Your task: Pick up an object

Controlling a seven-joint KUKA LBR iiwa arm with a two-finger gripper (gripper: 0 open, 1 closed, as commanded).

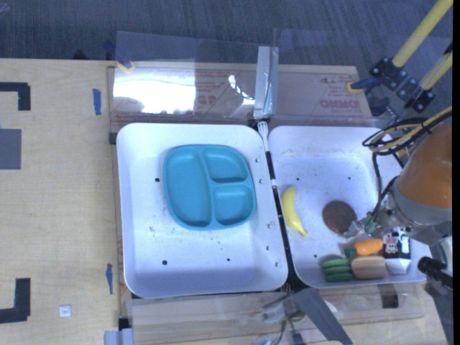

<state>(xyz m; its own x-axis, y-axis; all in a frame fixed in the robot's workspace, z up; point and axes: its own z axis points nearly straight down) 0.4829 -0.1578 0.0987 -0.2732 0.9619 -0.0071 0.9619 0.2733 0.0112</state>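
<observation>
Bins: I am counting two white bins side by side on the bench, the left bin (136,214) and the right bin (316,157), touching along a shared middle edge.
Left bin contents: I am seeing one teal divided plate (208,187) with three compartments, lying flat near the bin's centre.
Right bin contents: I am counting five objects, which are one yellow banana (292,210) lying near the bin's left edge, one brown round disc (338,215) towards the middle, and, along the bin's near edge, one green ridged item (334,268), one tan bread-like block (369,267) and one orange carrot-like piece (369,247) just above the block.
Arm: I am watching the arm (430,182), with its orange band, reaching in over the right bin's right edge.
Gripper: the gripper (370,225) is hanging low between the brown disc and the orange piece; I cannot tell how its tips are standing or whether it has anything.
Writing: I am seeing red printing on the cardboard (338,95) behind the bins, too blurred and reversed to read.
Surroundings: a clear plastic screen (194,77) is standing behind the left bin, blue tape bits (96,100) are sitting on the wooden bench (57,192), and yellow poles (424,27) are crossing the far right corner.
In the way: black cables (392,139) are looping beside the arm over the right bin's far right corner.
</observation>
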